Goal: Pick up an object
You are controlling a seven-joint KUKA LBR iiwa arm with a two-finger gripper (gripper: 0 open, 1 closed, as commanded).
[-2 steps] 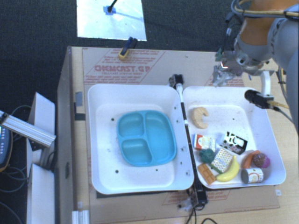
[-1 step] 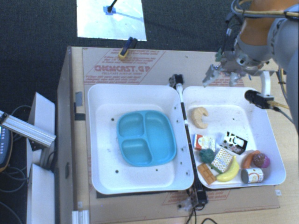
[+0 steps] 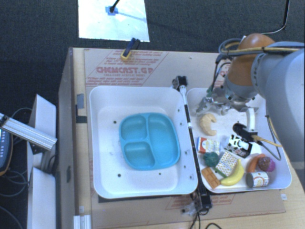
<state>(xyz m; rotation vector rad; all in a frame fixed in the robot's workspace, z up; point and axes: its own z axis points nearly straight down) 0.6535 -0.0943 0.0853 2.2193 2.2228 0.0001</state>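
My gripper (image 3: 214, 107) hangs over the back of the right bin (image 3: 285, 175), open with nothing between its fingers. A pale croissant (image 3: 208, 123) lies just in front of it, apart from the fingers. Further forward in the same bin lie a yellow banana (image 3: 233, 176), a small can (image 3: 258, 179), a patterned yellow-green packet (image 3: 227, 163), a red-and-white box (image 3: 208, 144), a dark green piece (image 3: 211, 158), a black-and-white item (image 3: 239, 144) and a purple-and-orange toy (image 3: 263, 163).
The left bin (image 3: 107, 175) holds a blue divided plate (image 3: 148, 140). A black-handled tool (image 3: 187, 113) lies along the wall between the bins. The grey arm with its orange band (image 3: 248, 56) covers the right bin's back right corner.
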